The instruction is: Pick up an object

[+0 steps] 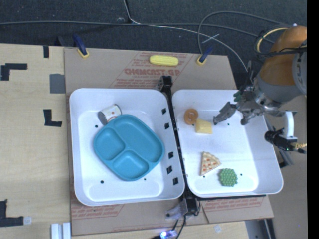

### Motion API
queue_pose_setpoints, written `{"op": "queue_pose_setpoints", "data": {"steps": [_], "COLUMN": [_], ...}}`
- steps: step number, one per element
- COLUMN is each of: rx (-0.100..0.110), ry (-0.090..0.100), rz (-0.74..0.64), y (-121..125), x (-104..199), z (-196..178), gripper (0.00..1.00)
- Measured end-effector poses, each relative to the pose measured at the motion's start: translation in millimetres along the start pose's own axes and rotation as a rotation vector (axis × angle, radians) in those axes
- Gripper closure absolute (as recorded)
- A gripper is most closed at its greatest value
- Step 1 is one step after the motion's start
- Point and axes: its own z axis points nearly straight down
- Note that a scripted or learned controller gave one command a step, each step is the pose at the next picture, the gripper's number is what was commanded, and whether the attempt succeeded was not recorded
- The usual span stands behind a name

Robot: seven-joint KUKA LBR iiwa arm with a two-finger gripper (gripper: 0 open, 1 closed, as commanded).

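Gripper (230,114) hanging over the upper part of the right bin (259,148), reaching in from the right, nothing between the fingers; open or closed, impossible to tell from this angle. Just left of it in that bin, a pale yellow cheese block (203,127) touching a brown doughnut-like piece (191,116). Nearer the front, a pizza slice (209,163) and beside it a green bumpy ball (228,177). In the left bin (79,148), a blue divided tray (128,147) with a small cup (109,114) on its side at the upper left corner. Beyond the bins, on cardboard (139,71), a yellow banana-like piece (163,60).
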Motion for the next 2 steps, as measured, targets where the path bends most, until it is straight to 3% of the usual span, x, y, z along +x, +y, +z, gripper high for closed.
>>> {"op": "queue_pose_setpoints", "data": {"steps": [1, 2], "rx": [-0.014, -0.011], "ry": [-0.002, -0.003], "rz": [-0.004, -0.005], "y": [3.1, 12.7], "x": [0.4, 3.3], "z": [-8.6, 48.4], "gripper": [0.0, 0.0]}}
